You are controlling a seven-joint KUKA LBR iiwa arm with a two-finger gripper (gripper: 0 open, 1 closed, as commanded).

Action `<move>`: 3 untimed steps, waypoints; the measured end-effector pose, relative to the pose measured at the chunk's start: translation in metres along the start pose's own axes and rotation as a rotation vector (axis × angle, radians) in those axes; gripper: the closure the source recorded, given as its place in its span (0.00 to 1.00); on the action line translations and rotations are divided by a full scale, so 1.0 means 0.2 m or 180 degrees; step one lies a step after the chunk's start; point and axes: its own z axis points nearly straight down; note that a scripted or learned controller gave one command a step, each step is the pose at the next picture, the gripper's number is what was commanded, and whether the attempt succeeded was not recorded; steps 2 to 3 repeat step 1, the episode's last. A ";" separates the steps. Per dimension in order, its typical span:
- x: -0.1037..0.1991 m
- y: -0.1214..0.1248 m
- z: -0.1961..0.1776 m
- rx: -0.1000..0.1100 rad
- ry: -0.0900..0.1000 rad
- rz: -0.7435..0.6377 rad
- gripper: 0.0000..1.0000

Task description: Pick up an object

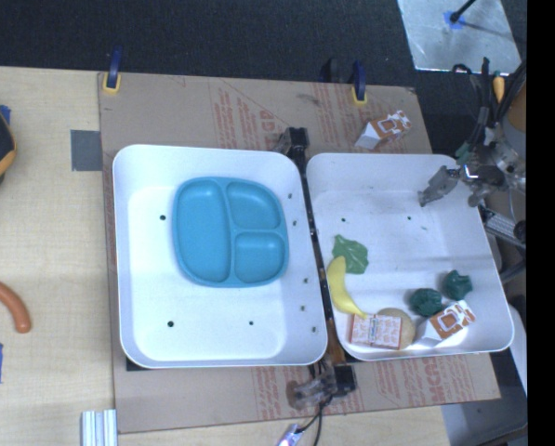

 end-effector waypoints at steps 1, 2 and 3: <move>0.10 -0.49 0.45 0.0020 0.0011 -0.0007 0.00; 0.10 -0.49 0.45 0.0020 0.0011 -0.0007 0.00; 0.10 -0.49 0.45 0.0020 0.0011 -0.0007 0.00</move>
